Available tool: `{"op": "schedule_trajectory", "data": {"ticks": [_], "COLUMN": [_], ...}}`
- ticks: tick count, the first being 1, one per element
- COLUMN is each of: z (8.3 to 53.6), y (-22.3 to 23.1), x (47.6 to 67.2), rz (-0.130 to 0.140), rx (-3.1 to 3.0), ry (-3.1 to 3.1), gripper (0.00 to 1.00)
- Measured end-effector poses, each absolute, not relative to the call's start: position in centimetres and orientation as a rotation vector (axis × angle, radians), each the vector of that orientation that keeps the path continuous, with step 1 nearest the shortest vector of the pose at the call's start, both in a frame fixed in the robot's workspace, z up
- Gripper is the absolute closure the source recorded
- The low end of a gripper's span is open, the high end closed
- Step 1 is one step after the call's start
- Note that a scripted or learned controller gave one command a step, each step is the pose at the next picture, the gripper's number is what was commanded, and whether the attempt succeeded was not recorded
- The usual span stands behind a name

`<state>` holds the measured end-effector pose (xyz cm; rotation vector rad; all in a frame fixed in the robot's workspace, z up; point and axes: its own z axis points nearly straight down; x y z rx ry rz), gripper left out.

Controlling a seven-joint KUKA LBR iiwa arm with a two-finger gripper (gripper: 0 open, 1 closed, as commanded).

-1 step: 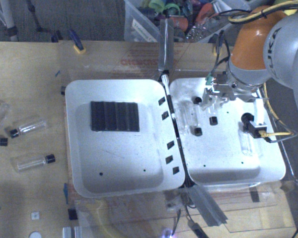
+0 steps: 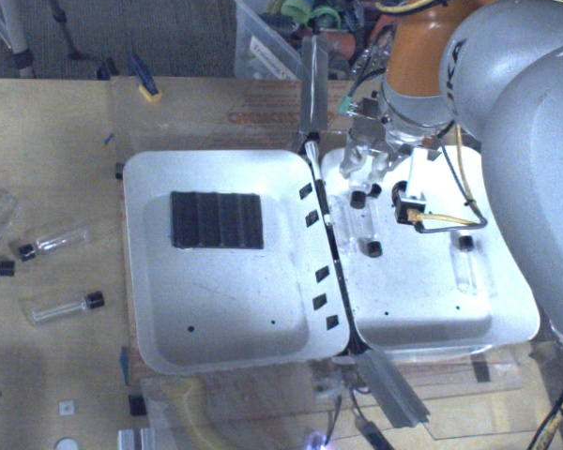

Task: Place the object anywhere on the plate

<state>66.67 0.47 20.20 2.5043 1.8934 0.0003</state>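
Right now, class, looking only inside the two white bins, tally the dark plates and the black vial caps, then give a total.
Dark plate: 1
Black vial caps: 3
Total: 4

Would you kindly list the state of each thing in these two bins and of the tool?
Dark plate: flat in the left bin, nothing on it.
Vial: lying in the right bin, black cap on, below the tool.
Second vial: lying nearer that bin's right side, capped.
Tool: low over the right bin's far end.
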Motion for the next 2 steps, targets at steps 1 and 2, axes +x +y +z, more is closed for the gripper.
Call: {"op": "schedule_trajectory", "data": {"ticks": [1, 2], "z": [23.5, 27.1], "y": [7.9, 15.2], "x": [66.6, 65.4], "rz": [-0.001, -0.001], "rx": [2.711, 2.944], "ry": [1.584, 1.094], "gripper": [1.00, 1.00]}}
